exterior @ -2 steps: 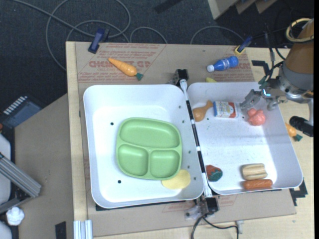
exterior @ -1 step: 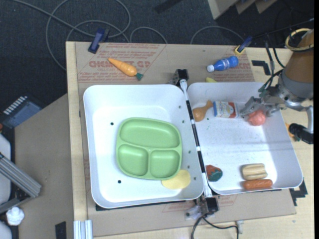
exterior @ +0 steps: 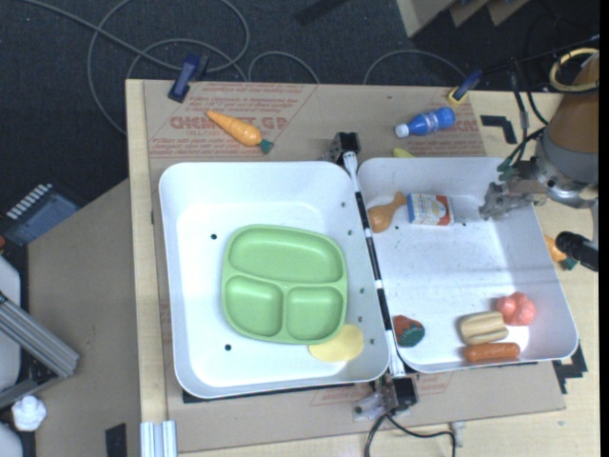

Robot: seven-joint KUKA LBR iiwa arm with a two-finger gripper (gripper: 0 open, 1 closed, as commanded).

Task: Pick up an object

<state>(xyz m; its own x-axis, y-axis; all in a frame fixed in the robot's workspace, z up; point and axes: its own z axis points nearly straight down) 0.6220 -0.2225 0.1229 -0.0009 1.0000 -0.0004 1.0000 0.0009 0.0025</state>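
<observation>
The metal 2-finger gripper (exterior: 499, 198) hangs low over the right white bin (exterior: 476, 265), near the small white carton (exterior: 428, 208), likely aiming to grab; whether it is clenched, I cannot tell.

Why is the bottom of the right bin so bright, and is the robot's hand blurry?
Camera view: light glares off the right bin, washing out its white floor; the gripper looks soft and smeared; the green tray is evenly lit and sharp.
</observation>
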